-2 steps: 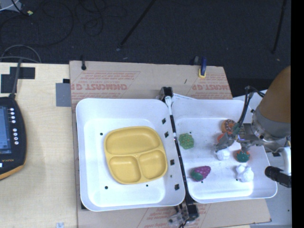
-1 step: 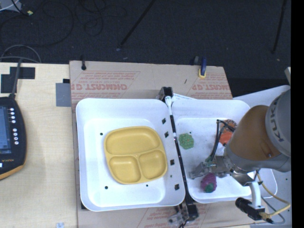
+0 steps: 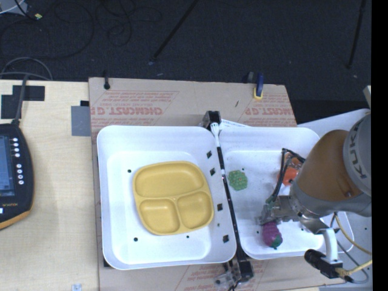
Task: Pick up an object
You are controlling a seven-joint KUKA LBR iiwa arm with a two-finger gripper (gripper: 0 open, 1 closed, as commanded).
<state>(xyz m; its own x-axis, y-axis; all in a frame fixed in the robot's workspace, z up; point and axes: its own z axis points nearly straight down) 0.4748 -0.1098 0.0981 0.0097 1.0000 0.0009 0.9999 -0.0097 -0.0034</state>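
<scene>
Gripper [image 3: 271,214] low in right bin [image 3: 254,147], finger state impossible to tell. Purple-and-green object [image 3: 271,235] lies just below gripper toward bin's near wall, almost touching. Green ball [image 3: 237,180] farther off, up-left, near divider.

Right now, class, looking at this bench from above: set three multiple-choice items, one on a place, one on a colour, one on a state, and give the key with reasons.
1. Where does the yellow tray lie?
A. in the left bin
B. in the right bin
C. on the cardboard

2. What colour is the small round object near the divider in the right bin?
A. red
B. green
C. blue

3. How does the yellow tray sit?
A. flipped over
B. on edge
C. flat, compartments up

Key: 1 A, it rests inside the left bin. 2 B, it looks green. 3 C, its three compartments face the camera.
</scene>
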